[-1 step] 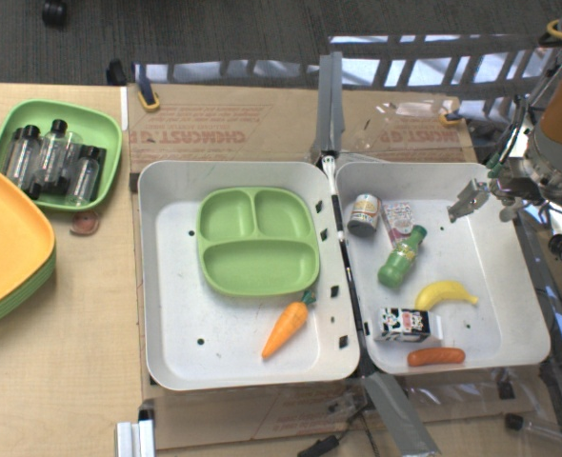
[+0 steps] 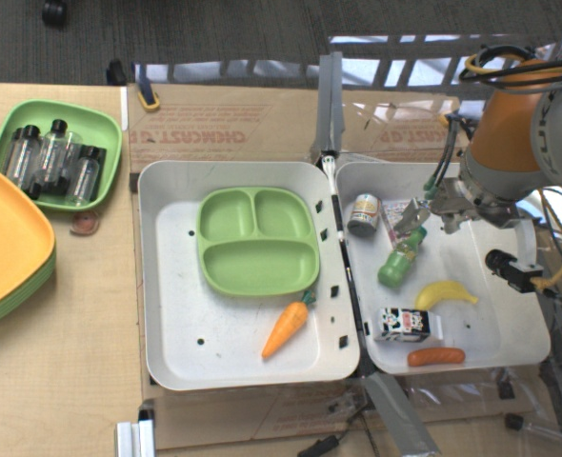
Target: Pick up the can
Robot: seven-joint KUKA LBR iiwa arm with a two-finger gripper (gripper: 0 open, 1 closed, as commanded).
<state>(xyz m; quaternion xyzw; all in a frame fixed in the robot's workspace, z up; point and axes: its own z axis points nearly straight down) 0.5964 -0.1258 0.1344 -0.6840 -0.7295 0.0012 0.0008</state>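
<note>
The can [image 2: 364, 213] is small and silver with a green label. It stands near the back left corner of the right bin [image 2: 510, 336]. My gripper [image 2: 414, 217] hangs low over the bin a little to the can's right, above a clear wrapper and the top of a green bottle [image 2: 396, 263]. A narrow gap separates the gripper from the can. The orange-banded wrist [image 2: 506, 131] rises behind it at the right.
The right bin also holds a banana [image 2: 447, 294], a small black-and-white carton [image 2: 405, 325] and a red sausage [image 2: 435, 356]. The left bin [image 2: 159, 284] holds a green divided plate [image 2: 258, 239] and a carrot [image 2: 287, 328]. On the bench at the left stand a green tray of bottles [image 2: 54, 156] and orange plates [image 2: 10, 250].
</note>
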